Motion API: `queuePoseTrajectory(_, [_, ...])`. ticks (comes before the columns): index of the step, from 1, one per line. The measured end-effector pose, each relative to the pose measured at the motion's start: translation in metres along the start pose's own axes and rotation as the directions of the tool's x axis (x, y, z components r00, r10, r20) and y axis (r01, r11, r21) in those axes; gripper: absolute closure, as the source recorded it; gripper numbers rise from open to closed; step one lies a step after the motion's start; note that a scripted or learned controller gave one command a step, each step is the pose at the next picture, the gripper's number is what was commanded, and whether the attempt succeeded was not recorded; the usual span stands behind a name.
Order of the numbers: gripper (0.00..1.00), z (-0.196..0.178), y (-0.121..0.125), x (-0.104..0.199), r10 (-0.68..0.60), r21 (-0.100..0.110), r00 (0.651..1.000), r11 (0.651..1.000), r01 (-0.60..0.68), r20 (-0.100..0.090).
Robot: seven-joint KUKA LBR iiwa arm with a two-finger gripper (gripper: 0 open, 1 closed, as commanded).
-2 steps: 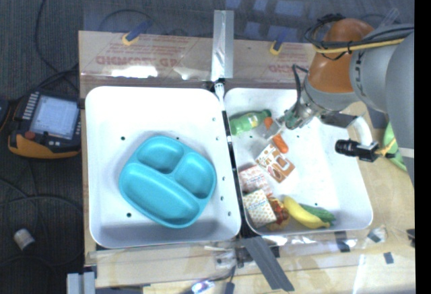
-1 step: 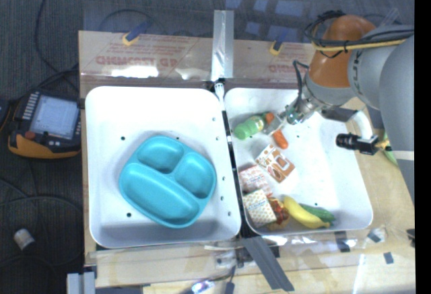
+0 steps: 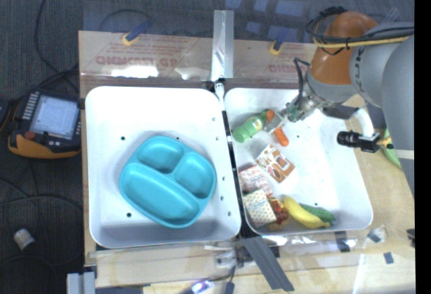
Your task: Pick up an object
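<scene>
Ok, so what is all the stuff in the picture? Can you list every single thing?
Left bin: 1, white, left half of the bench.
Divided plate: 1, turquoise, three sections, in the left bin.
Right bin: 1, white, beside the left bin.
Green bottle: 1, green, top left of the right bin.
Orange piece: 1, orange, small, just right of the bottle.
Snack packets: about 3, red and white print, along the right bin's left side.
Banana: 1, yellow, bottom of the right bin.
Green thing: 1, dark green, against the banana; too small to name.
Handheld screen device: 1, orange and black, on the floor at left.
Arm: 1, grey with an orange band, reaching in from the right.
Gripper: 1, low over the right bin's top.
</scene>
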State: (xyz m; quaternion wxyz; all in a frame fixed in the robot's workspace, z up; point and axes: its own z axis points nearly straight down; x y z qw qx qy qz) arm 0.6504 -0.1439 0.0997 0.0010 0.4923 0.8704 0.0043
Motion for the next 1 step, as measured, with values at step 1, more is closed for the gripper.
queuePoseTrajectory(1, [1.0,-0.0496,0.0067,0.0078,-0.009,0.006,1.0,1.0,0.009,0.001])
